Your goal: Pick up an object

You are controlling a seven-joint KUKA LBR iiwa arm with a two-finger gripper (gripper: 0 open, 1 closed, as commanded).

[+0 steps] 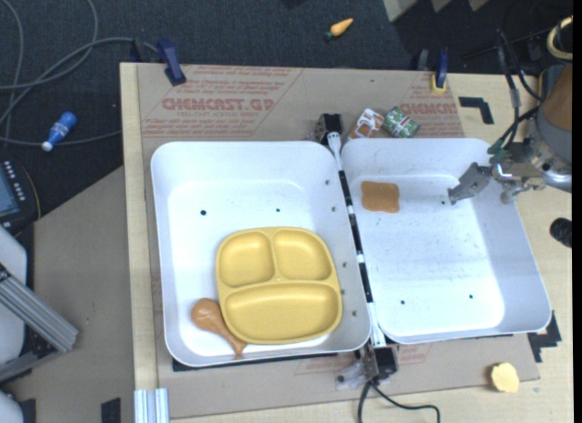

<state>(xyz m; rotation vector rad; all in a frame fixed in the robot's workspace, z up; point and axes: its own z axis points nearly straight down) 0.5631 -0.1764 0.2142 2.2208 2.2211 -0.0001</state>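
Two white bins, and nothing lifted yet, we judge: our gripper hovers over the right bin, jaws slightly parted and empty, well apart from the brown slab lying near that bin's upper left corner.

Bench (two white bins)

You see: tan flat toast slice | lying flat | right bin, far-left part, near the divider
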